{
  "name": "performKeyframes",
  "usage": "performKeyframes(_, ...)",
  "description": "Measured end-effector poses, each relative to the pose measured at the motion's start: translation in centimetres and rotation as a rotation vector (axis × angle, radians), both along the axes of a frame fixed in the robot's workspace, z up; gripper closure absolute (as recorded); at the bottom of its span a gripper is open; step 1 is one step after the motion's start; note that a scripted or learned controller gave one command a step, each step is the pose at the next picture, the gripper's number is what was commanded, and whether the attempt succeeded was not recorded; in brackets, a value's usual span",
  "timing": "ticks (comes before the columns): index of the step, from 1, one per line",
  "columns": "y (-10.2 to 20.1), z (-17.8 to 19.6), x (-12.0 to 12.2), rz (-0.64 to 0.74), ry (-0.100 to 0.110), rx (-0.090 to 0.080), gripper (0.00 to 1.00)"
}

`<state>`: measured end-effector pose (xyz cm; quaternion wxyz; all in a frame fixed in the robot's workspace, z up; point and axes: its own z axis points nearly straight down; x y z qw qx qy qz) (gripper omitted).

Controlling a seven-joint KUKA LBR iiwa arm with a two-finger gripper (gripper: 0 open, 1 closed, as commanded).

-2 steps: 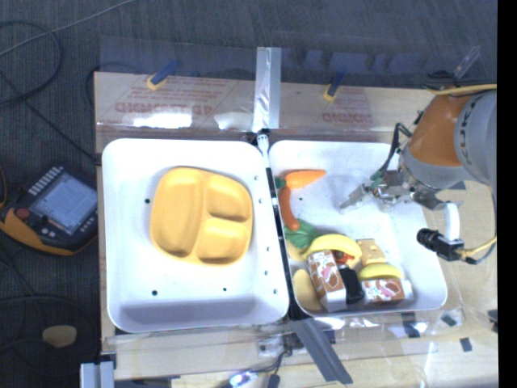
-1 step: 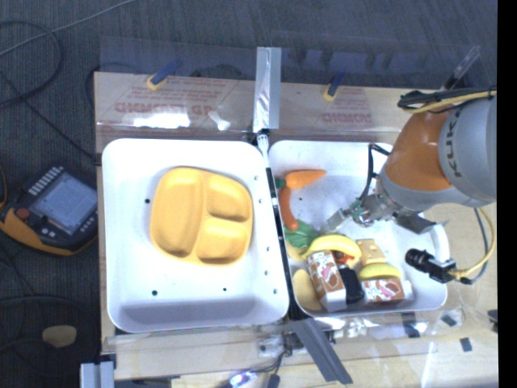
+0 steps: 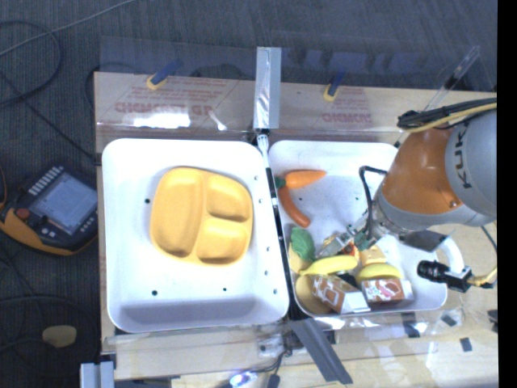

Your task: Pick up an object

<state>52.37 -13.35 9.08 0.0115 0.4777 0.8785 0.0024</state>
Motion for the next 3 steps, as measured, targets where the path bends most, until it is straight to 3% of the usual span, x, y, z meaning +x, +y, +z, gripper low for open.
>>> performKeyframes(1, 0.2, 0.6, 0.0, 0.000, 0.007, 0.006, 1.00)
performKeyframes(2, 6.8, 8.9, 3.7, -0.111, 0.030, 0.008, 1.00)
performKeyframes(3, 6.0, 8.8, 11.9, -0.176, 0.030, 0.006, 1.00)
